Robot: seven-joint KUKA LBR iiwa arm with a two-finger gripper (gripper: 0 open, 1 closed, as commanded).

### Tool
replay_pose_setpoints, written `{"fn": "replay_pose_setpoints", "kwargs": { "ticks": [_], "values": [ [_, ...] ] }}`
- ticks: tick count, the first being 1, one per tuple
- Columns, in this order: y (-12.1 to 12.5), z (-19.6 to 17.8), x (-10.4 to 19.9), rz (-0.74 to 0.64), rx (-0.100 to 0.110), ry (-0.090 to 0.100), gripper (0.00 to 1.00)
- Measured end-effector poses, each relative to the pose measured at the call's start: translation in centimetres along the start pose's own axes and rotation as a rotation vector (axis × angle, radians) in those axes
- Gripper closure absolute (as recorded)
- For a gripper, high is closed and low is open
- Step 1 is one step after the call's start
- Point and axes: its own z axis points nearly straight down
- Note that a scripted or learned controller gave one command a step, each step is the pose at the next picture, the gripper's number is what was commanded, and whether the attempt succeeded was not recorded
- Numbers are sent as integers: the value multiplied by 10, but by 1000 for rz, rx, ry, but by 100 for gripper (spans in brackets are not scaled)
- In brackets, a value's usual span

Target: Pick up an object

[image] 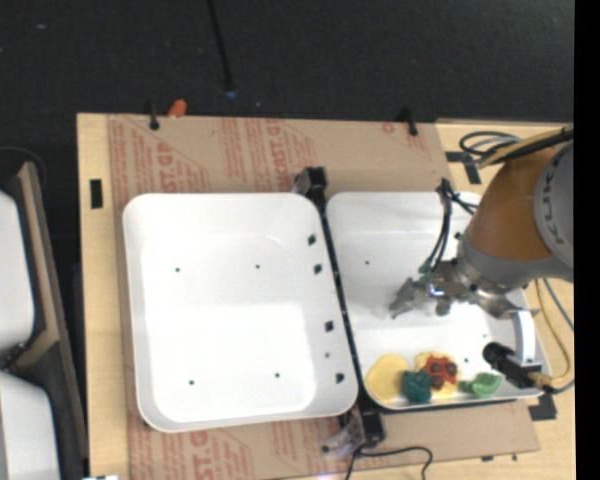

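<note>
Several small objects lie along the front wall of the right bin (380,218): a pale yellow round piece (385,373), a teal green lump (416,386), a red and orange piece (440,368), and a light green piece (485,383). My gripper (420,301) hangs over the middle of the right bin, a little behind and above the objects. Its two grey fingers spread apart with nothing between them. The orange band of the arm (505,218) rises at the right.
The left bin (145,268) sits beside the right one, with a black divider and clips (330,298) between them. Cables run along the right edge of the bench (550,338). Brown cardboard (240,153) lies under both bins.
</note>
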Motion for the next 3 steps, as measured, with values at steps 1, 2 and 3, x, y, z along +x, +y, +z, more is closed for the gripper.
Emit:
{"fn": "replay_pose_setpoints", "kwargs": {
  "ticks": [1,2,3],
  "values": [
    [1,-13,-1,1,-5,-1,100],
    [-5,-67,-8,1,-9,-2,100],
    [-5,-130,-9,-1,-10,-2,100]
  ]
}}
